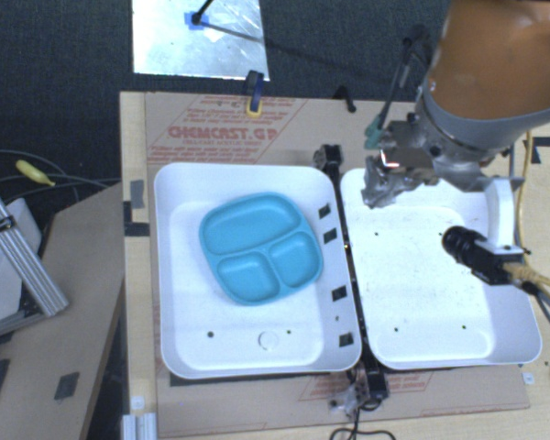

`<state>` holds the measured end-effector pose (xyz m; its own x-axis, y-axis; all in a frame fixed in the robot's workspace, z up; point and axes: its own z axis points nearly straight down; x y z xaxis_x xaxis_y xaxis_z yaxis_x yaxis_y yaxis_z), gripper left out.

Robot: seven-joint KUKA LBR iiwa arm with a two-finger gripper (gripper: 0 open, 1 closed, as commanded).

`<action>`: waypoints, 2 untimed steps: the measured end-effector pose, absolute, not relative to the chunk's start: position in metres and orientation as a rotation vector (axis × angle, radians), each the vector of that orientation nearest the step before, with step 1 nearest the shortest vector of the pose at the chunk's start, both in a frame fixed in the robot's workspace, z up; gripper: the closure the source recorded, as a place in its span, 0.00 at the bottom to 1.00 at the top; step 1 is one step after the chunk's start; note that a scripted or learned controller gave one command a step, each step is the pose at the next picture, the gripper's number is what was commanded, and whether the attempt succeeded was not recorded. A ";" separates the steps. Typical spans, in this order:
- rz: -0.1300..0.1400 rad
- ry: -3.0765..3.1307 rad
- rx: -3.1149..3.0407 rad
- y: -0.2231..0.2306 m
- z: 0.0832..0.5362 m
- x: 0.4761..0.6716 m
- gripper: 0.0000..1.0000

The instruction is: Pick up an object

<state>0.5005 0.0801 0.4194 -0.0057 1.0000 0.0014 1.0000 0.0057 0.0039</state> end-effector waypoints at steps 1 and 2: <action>0.006 2.233 2.210 0.154 0.433 0.486 1.00; 0.013 2.211 2.222 0.080 0.517 0.487 1.00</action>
